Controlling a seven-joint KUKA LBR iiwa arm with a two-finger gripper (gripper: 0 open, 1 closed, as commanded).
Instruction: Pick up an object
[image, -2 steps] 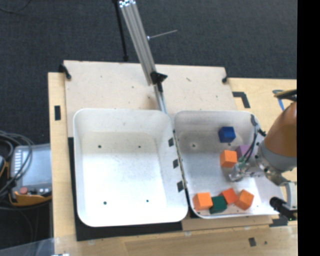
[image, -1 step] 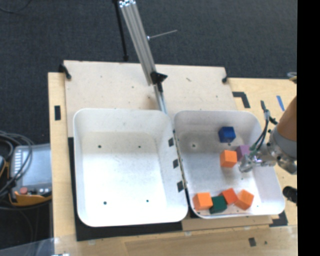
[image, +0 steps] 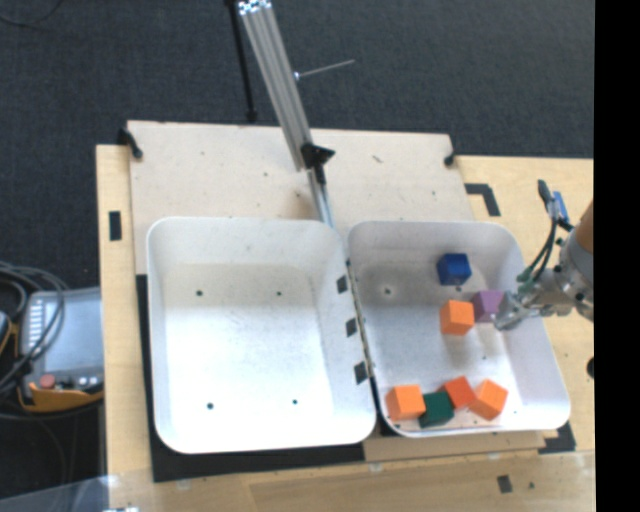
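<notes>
Hand (image: 508, 312) in right bin (image: 520, 250); beside purple block (image: 488, 303).

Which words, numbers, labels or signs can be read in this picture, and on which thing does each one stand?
None can be read.
The blocks, the right bin and the left bin carry no visible text.
The grey device at the left edge may carry markings, but they are too small and blurred to read.

A slanted aluminium rail (image: 283, 95) overhangs the wooden bench (image: 230, 170).
</notes>
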